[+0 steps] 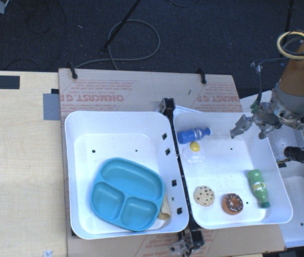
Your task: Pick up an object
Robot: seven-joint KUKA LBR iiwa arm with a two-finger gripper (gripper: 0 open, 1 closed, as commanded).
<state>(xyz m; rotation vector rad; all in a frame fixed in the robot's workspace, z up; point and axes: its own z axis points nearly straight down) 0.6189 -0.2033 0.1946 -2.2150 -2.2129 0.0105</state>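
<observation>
My gripper (251,130) hangs over the far right corner of the right bin (280,170), fingers spread and nothing between them. In that bin a blue bottle (193,135) lies near the far left corner, with a small yellow piece (194,146) just in front of it. A chocolate-chip cookie (204,195) and a brown donut (232,203) rest near the front edge. A green bottle (259,188) lies to the right of the donut. All of these sit apart from the gripper.
The left bin (82,143) holds a blue divided plate (127,193) with a tan object (164,211) poking out under its right edge. A black divider (176,165) runs between the bins. Cardboard (114,95) lies under both.
</observation>
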